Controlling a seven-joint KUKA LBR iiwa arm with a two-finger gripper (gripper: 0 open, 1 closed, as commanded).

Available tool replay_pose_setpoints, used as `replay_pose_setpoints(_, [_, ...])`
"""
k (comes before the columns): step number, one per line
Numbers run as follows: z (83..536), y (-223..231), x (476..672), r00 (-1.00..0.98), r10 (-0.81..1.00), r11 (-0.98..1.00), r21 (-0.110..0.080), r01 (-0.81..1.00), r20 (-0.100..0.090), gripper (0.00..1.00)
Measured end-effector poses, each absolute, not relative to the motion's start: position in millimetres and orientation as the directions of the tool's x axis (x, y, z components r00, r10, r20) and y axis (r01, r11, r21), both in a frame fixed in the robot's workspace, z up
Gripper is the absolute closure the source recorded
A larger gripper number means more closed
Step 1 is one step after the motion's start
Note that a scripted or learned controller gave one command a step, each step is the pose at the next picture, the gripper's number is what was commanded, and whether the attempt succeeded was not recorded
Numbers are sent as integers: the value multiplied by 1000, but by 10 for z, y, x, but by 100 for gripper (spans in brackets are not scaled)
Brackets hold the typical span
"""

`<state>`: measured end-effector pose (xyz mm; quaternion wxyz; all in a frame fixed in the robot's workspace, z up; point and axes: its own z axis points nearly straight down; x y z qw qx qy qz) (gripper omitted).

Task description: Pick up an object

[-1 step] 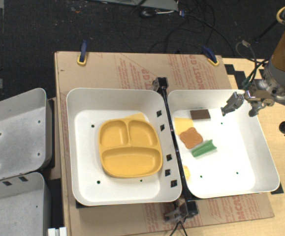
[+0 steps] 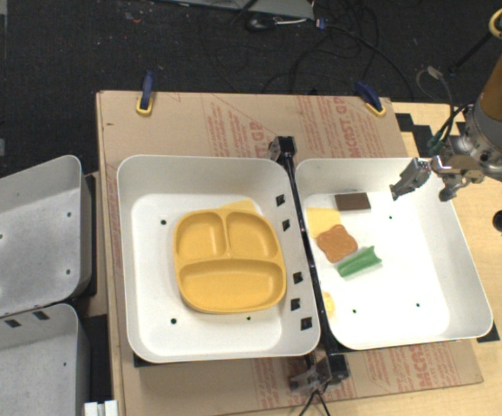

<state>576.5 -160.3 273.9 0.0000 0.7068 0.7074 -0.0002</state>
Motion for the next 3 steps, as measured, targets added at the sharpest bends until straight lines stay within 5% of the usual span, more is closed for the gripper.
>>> replay_pose_setpoints(3, [1261, -1461, 5734, 2, 1000, -2, -4, 1000, 1, 0])
